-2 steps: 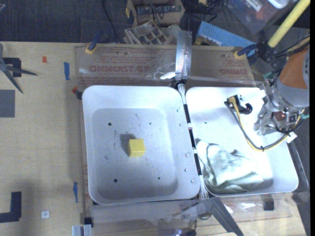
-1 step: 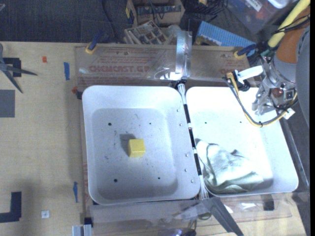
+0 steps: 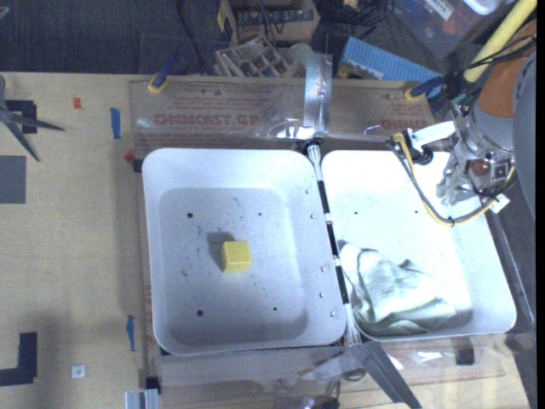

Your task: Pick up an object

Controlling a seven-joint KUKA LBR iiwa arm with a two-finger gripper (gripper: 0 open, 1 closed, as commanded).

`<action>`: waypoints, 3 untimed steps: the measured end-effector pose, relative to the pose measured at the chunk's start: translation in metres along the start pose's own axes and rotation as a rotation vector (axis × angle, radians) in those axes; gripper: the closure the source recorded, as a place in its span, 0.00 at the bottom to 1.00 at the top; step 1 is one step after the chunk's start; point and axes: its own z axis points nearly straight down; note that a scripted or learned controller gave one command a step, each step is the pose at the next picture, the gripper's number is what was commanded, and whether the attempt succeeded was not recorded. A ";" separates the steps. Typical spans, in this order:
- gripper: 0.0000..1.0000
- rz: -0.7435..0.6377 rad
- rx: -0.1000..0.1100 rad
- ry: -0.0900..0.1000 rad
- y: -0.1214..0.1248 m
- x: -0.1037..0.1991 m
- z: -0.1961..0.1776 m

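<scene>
Yellow cube (image 3: 237, 256) sits loose around the middle of the left bin (image 3: 170, 173), nothing touching it. Crumpled whitish cloth (image 3: 396, 292) in the right bin (image 3: 375, 186), near corner. Gripper (image 3: 464, 180) hangs over the right bin's far right side, well apart from the cube; can't tell its state tbh.

You look down on two white bins side by side. The left bin (image 3: 170, 186) holds a small yellow block (image 3: 237, 256) near its centre. The right bin (image 3: 383, 186) holds a crumpled pale cloth (image 3: 398, 292) at its seven o'clock corner. The gripper (image 3: 464, 173) hangs over that bin's two o'clock edge, apart from both.
</scene>
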 end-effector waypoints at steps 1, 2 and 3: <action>1.00 -0.003 0.000 0.000 -0.001 0.001 -0.010; 1.00 -0.004 -0.001 0.001 0.000 0.001 -0.021; 1.00 -0.004 -0.001 0.002 0.000 0.001 -0.031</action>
